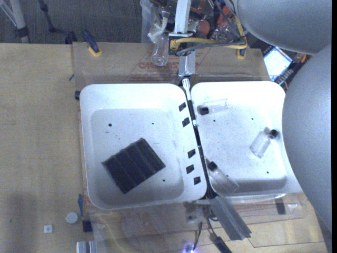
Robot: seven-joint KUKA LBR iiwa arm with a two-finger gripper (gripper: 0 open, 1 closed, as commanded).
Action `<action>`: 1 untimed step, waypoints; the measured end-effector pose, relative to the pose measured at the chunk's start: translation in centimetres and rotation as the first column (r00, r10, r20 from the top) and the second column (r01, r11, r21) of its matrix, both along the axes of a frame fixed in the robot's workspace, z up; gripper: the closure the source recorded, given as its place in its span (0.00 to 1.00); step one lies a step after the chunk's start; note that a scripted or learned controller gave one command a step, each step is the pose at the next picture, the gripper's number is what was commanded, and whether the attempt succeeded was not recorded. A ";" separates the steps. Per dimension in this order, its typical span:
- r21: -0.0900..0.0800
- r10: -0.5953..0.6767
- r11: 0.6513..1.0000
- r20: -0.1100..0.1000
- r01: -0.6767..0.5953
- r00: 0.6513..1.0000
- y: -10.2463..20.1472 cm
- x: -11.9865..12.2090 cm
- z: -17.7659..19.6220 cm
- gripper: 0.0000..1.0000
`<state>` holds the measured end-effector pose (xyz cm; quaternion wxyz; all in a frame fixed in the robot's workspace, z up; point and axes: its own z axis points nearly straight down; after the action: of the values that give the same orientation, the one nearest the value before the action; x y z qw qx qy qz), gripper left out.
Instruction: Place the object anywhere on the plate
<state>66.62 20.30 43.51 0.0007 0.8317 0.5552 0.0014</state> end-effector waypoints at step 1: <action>-0.002 0.485 0.875 0.001 -0.485 0.875 2.4 0.0 0.0 1.00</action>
<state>66.60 22.68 43.53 0.0016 0.6662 0.7458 0.0018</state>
